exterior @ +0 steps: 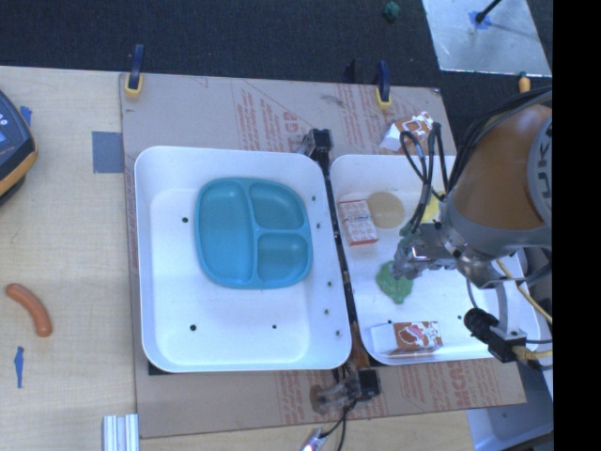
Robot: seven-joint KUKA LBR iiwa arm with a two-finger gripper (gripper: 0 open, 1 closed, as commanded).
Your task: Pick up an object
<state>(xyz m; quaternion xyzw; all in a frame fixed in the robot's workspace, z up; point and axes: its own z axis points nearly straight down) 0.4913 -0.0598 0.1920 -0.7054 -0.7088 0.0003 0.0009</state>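
Grey arm (498, 181) with its orange band reaches in from the right over the right bin (362, 169), wrist bent down so the gripper (410, 259) sits low at the upper edge of a green leafy object (395, 284), touching or just above it; whether anything is clamped cannot be told. That green object lies mid-bin, roughly round, with no clear long axis. Nearby lie a small red-and-white packet (357, 221), a tan disc (385, 209) and a brown-labelled packet (416, 335). A blue divided plate (254, 232) rests in the left bin (169, 252).
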